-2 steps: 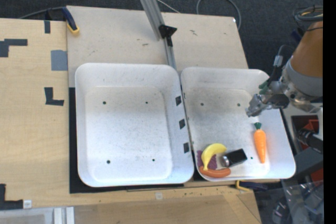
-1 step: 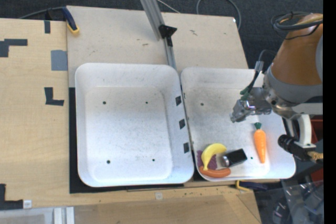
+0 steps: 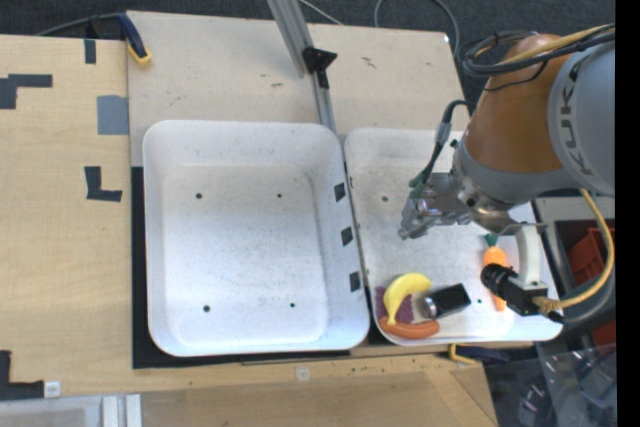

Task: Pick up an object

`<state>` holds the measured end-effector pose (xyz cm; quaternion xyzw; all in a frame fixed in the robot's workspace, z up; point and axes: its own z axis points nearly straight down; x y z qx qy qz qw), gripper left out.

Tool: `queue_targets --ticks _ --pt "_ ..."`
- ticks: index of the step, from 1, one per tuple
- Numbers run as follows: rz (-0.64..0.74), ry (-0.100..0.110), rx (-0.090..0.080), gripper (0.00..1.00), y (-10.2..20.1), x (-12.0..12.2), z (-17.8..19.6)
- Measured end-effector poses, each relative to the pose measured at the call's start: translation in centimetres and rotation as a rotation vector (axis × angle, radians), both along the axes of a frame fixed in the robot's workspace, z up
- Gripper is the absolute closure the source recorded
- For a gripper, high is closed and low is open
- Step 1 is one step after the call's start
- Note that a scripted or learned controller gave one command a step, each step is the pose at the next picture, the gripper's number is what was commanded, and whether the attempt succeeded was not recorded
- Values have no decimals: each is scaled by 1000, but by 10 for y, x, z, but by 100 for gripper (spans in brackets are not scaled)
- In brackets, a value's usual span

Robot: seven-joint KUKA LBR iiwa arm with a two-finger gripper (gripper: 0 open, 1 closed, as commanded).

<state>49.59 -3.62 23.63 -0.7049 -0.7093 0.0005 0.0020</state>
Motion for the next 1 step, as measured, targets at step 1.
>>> queue_targets --ticks 1 --pt "0 0 -1 100 45 -1 -8"
